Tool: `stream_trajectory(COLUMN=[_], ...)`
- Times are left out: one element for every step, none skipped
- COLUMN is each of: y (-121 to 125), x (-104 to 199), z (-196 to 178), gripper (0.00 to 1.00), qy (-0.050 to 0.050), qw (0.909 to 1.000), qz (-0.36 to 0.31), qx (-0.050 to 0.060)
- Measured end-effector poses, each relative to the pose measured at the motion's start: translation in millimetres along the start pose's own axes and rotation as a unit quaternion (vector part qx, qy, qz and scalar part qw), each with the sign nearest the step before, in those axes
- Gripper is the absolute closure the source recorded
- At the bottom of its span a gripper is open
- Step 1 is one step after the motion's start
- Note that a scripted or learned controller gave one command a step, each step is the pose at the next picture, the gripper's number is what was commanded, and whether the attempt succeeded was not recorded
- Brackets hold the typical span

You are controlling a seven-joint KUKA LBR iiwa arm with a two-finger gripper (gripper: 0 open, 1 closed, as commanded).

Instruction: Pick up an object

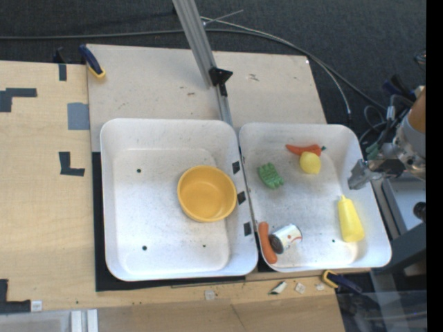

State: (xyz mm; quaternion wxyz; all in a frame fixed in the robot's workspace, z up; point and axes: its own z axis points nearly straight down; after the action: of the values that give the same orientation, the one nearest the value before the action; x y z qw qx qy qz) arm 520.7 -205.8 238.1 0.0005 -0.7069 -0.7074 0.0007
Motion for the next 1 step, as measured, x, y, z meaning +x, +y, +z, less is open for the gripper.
stream_trajectory(y=[0.0], x=[0.0], z=[0.0], gripper=[0.0], qy=[0.0], qw=[1.0], qz=[0.0], qx=[0.0])
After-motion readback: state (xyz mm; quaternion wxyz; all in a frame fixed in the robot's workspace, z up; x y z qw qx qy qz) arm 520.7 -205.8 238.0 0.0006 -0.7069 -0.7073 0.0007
